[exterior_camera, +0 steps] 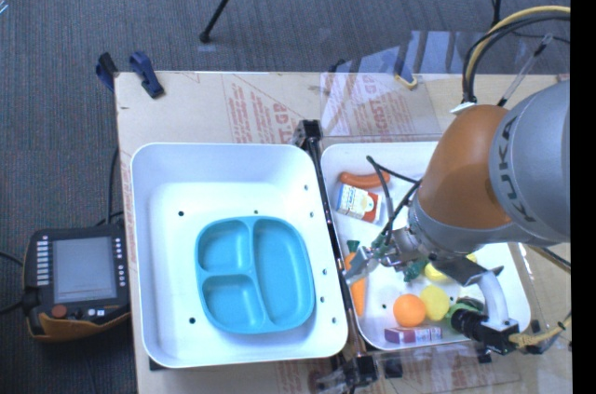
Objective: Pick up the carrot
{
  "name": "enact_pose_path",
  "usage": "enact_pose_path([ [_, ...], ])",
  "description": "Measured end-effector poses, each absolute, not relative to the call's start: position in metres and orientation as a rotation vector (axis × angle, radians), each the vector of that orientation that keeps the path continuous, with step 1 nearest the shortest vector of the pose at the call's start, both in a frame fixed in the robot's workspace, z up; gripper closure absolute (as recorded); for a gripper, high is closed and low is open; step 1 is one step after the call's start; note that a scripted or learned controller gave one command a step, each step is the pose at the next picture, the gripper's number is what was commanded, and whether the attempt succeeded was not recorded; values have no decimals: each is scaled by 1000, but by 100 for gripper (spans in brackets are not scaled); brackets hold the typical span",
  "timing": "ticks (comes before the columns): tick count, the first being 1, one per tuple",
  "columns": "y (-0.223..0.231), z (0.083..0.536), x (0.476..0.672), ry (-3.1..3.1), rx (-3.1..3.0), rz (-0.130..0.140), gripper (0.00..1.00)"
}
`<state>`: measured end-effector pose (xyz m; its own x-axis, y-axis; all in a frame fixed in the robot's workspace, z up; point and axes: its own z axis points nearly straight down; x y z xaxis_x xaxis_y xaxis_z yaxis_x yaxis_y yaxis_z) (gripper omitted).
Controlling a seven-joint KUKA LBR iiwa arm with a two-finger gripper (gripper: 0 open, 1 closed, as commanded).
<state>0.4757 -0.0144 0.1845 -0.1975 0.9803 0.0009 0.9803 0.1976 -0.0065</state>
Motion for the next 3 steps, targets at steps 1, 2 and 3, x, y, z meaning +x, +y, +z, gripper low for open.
enact_pose_path([
  [1,-10,184,476,-2167,-2267,9,0],
  [2,-10,184,476,-2170,-2265,9,0],
  [3,-10,184,476,-2170,-2264,9,0],
])
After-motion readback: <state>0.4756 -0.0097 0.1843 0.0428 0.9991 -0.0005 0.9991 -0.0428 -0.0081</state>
